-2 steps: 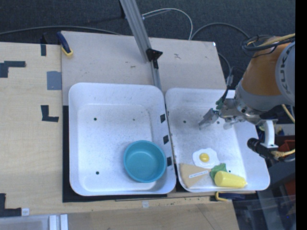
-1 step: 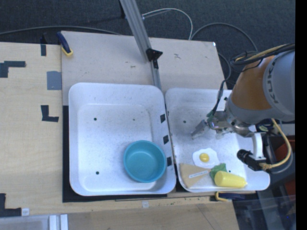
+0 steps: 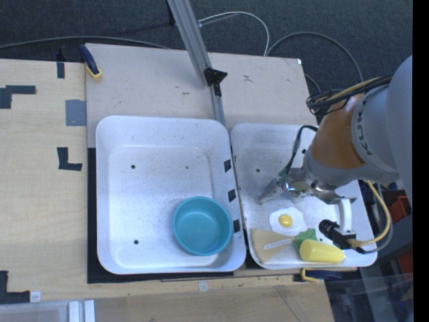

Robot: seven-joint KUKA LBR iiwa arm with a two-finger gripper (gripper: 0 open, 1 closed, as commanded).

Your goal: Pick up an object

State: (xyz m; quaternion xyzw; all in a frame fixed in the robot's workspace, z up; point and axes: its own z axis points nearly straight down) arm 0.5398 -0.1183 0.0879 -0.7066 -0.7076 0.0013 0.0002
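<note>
Your gripper hangs in the right bin; the toy egg lies just toward you (grip state: can't tell).

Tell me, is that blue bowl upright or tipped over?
Upright. The blue bowl sits in the left bin, near its front right corner, with its round opening facing up and its inside visible, nothing in it.

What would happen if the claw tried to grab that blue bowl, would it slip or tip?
The blue bowl looks rigid and probably light, like plastic. Its smooth, rounded wall may slip unless pinched at the rim. It sits upright in the left bin near the front corner, so a nudge would likely slide it against the wall rather than tip it.
</note>
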